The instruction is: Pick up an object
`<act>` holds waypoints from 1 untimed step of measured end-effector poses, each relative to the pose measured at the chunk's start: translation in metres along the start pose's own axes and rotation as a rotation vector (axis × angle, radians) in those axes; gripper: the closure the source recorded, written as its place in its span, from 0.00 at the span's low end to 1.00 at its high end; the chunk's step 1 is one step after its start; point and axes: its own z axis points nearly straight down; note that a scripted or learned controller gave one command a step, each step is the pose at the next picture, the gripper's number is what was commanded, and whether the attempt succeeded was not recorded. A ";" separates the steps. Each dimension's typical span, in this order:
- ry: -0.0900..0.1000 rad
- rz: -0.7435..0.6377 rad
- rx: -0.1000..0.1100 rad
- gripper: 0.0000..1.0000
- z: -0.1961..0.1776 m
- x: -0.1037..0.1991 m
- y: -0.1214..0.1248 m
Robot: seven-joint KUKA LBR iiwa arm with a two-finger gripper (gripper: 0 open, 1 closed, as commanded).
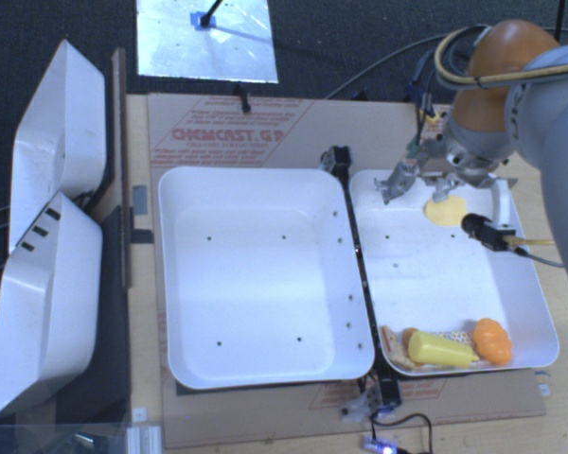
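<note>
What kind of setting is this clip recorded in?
Likely a robotics lab bench for bin picking: two shallow white bins on a cardboard-covered bench, a grey arm reaching in, loose cables on dark carpet.

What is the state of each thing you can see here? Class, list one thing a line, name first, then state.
Hand: low over the far end of the right bin, by the pale yellow piece.
Pale yellow piece: lying flat on the bin floor.
Yellow bottle: lying on its side in the near corner.
Orange ball: resting beside the bottle.
Right bin: sitting flat on the bench.
Left bin: sitting flat beside it.
</note>
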 end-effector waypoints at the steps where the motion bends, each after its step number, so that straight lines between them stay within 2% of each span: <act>1: 0.000 0.000 0.001 0.00 0.061 0.005 0.001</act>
